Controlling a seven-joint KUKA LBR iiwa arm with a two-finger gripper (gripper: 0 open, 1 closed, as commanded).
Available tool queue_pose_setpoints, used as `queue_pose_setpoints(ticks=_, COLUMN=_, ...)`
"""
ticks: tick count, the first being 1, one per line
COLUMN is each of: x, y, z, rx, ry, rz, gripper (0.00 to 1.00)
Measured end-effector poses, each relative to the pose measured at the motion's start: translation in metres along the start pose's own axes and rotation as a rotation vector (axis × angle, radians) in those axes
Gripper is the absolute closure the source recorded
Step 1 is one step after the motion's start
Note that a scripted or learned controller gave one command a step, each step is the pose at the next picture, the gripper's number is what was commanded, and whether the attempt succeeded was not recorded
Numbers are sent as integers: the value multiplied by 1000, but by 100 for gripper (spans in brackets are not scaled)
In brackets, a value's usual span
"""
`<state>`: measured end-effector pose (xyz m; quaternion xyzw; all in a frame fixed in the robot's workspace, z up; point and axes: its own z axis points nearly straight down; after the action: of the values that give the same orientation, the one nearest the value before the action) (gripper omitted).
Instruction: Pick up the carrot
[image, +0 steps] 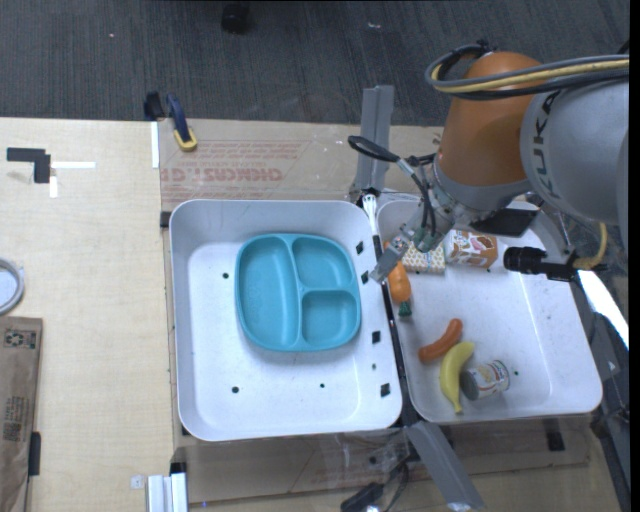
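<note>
- Far left of the frame: the pale wooden worktop (80, 260), with a black L-shaped marker (30, 160) near the upper left corner.
- Upper left of centre: a blue-and-yellow clamp (176, 120) sits at the worktop's back edge.
- Left of centre: the shallow white left bin (200, 400), and lying in it a teal three-compartment plastic plate (297, 291).
- Just right of centre, right at the wall where the two bins meet: the hand (392, 258), low over the upper left corner of the shallow white right bin (540, 330). Whether its fingers are spread or pressed together, I cannot tell from this angle.
- Just below the hand: the small orange carrot with a green stub (400, 290), lying in the right bin against its left wall, so close to the hand that contact is unclear.
- Right of the hand: a patterned snack packet (470, 248).
- Lower right: a red-orange sausage-shaped piece (440, 341), a yellow banana (454, 373) touching a small tin can (487, 379).
- Upper right: the grey arm with its orange band (490, 110).
</note>
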<state>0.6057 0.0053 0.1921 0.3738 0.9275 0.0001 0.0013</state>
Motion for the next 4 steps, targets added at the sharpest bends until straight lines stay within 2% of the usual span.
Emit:
queue_pose_setpoints(ticks=1, x=30, y=38, z=0, rx=0, ry=0, rz=-4, gripper=0)
queue_pose_setpoints(ticks=2, x=26, y=15, z=0, rx=0, ry=1, rz=-317, gripper=0)
queue_pose_setpoints(ticks=3, x=33, y=-40, z=0, rx=1, ry=2, rz=-267, gripper=0)
queue_pose_setpoints(ticks=4, x=68, y=11, z=1, rx=0, ry=1, rz=-275, gripper=0)
